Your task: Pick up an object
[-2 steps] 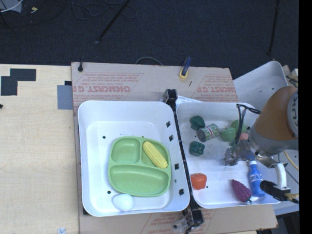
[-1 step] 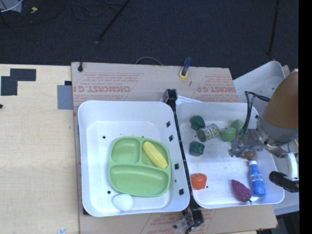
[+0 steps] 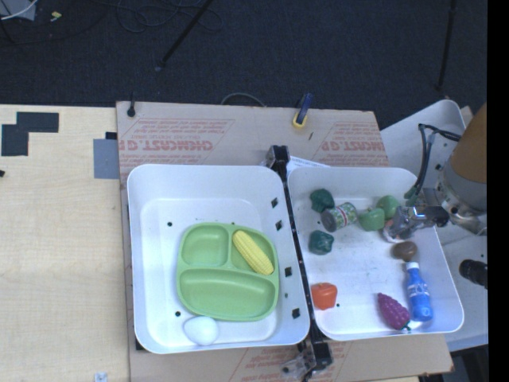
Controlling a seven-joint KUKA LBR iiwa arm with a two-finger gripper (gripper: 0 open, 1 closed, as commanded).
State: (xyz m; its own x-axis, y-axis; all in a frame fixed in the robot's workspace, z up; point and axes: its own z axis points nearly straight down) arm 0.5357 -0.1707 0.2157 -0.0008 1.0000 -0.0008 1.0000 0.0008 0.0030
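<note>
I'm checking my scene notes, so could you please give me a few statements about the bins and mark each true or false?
1. The corn lies in the green tray. True.
2. The white egg sits in the right bin. False: it is in the left bin, beside the tray.
3. The blue bottle is in the right bin. True.
4. The gripper is over the left bin. False: it is at the right bin's far side.

Robotics lab bench: two white bins (image 3: 141, 213) on cardboard sheeting (image 3: 238, 138) left of the gripper (image 3: 400, 225), toy food inside, loose cables (image 3: 71, 10) on dark carpet beyond.
</note>
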